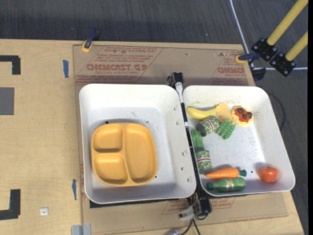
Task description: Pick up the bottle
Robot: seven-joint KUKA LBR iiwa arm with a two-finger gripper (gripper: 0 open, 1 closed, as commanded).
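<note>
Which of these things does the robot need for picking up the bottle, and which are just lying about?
For the job:
- green bottle, lying at the right bin's near edge
- second green bottle, along that bin's left wall

Lying about:
- carrot
- tomato
- banana
- green can
- orange divided plate in the left bin

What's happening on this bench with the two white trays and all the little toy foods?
Nothing is being handled at this moment. The left shallow white bin holds a yellow-orange plastic divided plate. The right shallow white bin holds toy food: a yellow banana, an orange carrot, a small red tomato and green pieces. A dark green plastic bottle, the thing to be picked up, lies on its side near the front edge, just below the carrot, untouched.
</note>
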